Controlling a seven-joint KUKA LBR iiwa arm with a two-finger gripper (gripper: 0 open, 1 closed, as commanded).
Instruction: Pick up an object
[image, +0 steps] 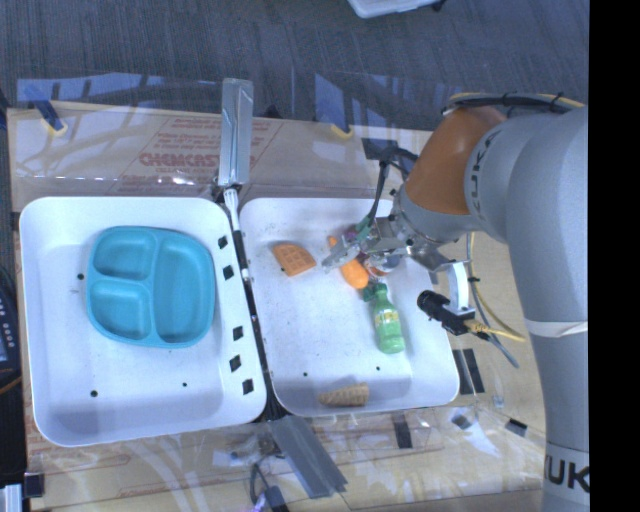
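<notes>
Jaws (362, 250) sit low in the right bin (300, 380), apparently touching an orange object (354, 274); their spread is too cluttered to tell. Green bottle (385, 320) lies just beside; blue tray (152, 285) fills the left bin (50, 400).

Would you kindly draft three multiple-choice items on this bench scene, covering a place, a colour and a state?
1. Where is the divided plate?
A. left bin
B. right bin
C. outside both bins

2. What colour is the bottle?
A. red
B. green
C. white

3. How is the bottle positioned?
A. standing upright
B. hanging from the arm
C. lying on its side

Answers:
1 A: the blue divided plate rests on the left bin.
2 B: the bottle is green.
3 C: it lies flat in the right bin, below the gripper.
</notes>
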